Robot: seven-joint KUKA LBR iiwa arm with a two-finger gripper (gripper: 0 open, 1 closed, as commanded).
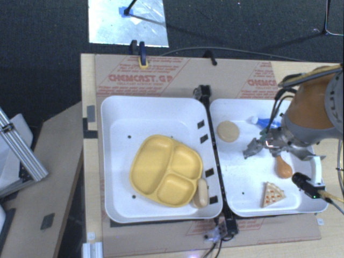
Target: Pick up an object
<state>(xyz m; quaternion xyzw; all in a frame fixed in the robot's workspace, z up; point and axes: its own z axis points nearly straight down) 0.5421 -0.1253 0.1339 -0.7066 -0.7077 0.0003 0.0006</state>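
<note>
Arm in from the right, wrist hanging over the right bin point(236, 208), nothing lifted yet — you are at the approach step, before any grasp.

The gripper point(252, 149) sits low over the bin's middle, its grey tip angled toward the left. From this angle you cannot tell whether it is spread or closed, and nothing is visibly caught in it.

Candidates in the right bin:
- round tan disc point(228, 131), upper left of the bin, near the divider, a little up and left of the tip
- orange-brown drumstick piece point(283, 167), just beside the wrist on its right, partly tucked under the arm
- pizza-slice toy point(272, 194), lower right, apart from the rest
- blue item point(265, 123) near the back wall, half hidden by the arm

The left bin point(115, 160) holds a yellow divided tray point(166, 170) with a pale oblong piece point(201, 193) touching its lower right edge — well apart from the tip.

Judgement: the disc looks the nearest target. Your next move would call for centring over it, then a straight descent; flat and low, it offers little edge to pinch, so a slip is likely
</note>
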